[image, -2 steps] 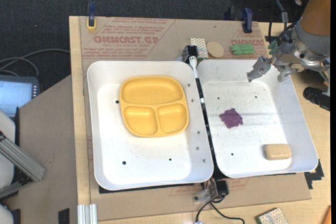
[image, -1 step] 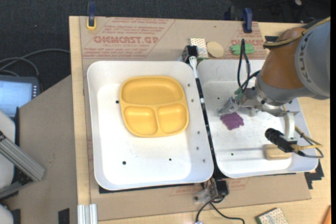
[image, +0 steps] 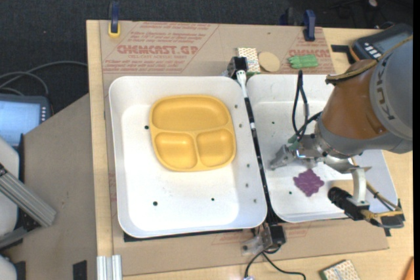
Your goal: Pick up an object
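A small purple object [image: 308,181] lies in the right white bin [image: 282,206], toward its front. My gripper [image: 291,155] hangs low over this bin's middle, just up and to the left of the purple object. I see nothing held in it. The arm's grey and orange wrist [image: 357,115] covers much of the right bin's far right part.
A yellow divided plate [image: 193,131] lies in the left white bin [image: 131,206]. Behind the bins on the bench sit a tan round disc [image: 268,61] and a green piece [image: 303,61]. Blue clamps [image: 309,23] hold the bench's back edge.
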Available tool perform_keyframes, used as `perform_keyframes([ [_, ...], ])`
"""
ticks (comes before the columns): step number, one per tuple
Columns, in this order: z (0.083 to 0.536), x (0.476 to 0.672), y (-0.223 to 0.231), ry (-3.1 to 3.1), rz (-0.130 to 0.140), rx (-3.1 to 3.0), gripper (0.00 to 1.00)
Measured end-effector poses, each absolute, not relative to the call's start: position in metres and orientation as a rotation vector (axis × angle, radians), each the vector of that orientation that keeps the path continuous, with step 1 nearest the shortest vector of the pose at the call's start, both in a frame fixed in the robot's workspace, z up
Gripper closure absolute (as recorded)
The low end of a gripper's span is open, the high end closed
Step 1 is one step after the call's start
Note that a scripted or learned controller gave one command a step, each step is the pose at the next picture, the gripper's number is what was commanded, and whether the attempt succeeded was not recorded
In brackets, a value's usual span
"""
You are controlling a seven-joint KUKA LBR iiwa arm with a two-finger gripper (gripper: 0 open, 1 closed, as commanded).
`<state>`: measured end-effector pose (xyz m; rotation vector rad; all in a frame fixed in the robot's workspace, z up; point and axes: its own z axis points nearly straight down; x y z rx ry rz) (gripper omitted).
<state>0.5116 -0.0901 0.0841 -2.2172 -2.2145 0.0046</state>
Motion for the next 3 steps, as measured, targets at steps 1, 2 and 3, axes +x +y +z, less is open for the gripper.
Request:
perform_keyframes([
  [1,0.084,0.489,-0.144,-2.213,0.004,-2.225,0.00],
  [2,0.084,0.478,-0.099,-2.221,0.001,-2.215,0.00],
  [3,0.096,0.480,-0.103,-2.221,0.000,-2.228,1.00],
])
